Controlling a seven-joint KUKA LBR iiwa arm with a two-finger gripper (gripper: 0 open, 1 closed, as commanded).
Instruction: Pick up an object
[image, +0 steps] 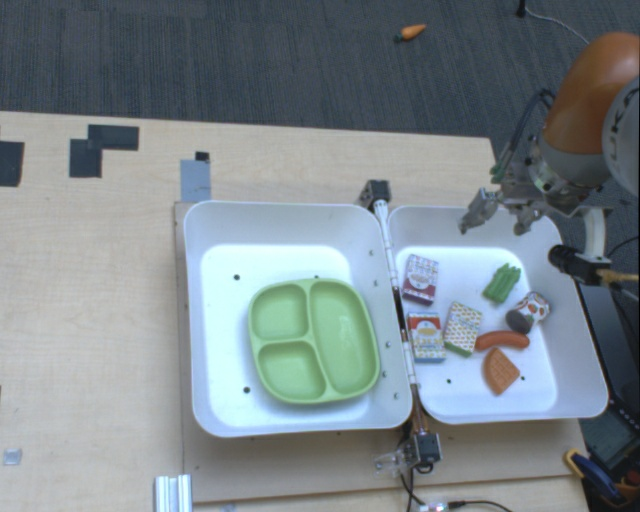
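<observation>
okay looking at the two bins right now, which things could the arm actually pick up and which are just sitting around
Pickable, all in the right bin:
red carton
second red carton
patterned packet
green vegetable
sausage
orange piece
dark lump
end effector above the bin's far rim

Just lying about:
green divided plate in the left bin
orange scrap on the floor

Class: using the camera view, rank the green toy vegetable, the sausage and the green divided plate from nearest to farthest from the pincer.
1. Green toy vegetable, right bin, just below the pincer.
2. Sausage, right bin, lower down.
3. Green divided plate, in the left bin.
</observation>
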